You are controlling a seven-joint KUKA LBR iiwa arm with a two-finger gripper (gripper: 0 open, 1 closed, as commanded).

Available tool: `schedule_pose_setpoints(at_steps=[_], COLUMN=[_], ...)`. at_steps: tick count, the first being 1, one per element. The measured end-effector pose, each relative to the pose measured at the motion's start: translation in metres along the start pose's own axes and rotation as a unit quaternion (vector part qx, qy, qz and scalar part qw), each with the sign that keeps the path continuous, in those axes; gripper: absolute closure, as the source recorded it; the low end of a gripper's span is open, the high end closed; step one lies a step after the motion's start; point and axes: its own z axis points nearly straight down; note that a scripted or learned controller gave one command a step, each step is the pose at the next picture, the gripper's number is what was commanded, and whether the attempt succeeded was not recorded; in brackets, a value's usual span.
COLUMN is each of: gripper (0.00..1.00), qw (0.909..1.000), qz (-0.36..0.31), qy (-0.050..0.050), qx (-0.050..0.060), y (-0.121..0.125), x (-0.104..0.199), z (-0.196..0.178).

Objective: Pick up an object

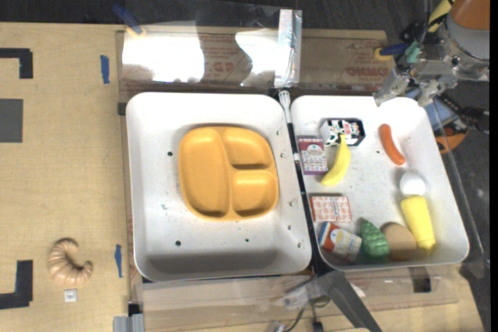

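End effector (406, 86), state unclear, hovers beyond smooth white right bin (450, 190) holding curved banana (337, 164).

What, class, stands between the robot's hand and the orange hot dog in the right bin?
Nothing visible. The hand sits above the right bin's far right corner, and the hot dog lies just below it on bare white floor, apart from the banana.

One fixed camera overhead, slanted down; both bins (148, 167) apparently fully framed.
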Motion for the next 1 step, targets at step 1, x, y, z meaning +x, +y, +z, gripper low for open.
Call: schedule_pose_setpoints(at_steps=[1], gripper=[0.0], qw=[0.993], qz=[0.118], qy=[0.001], qx=[0.004], y=[-0.0858], x=[0.0198], z=[0.0933])
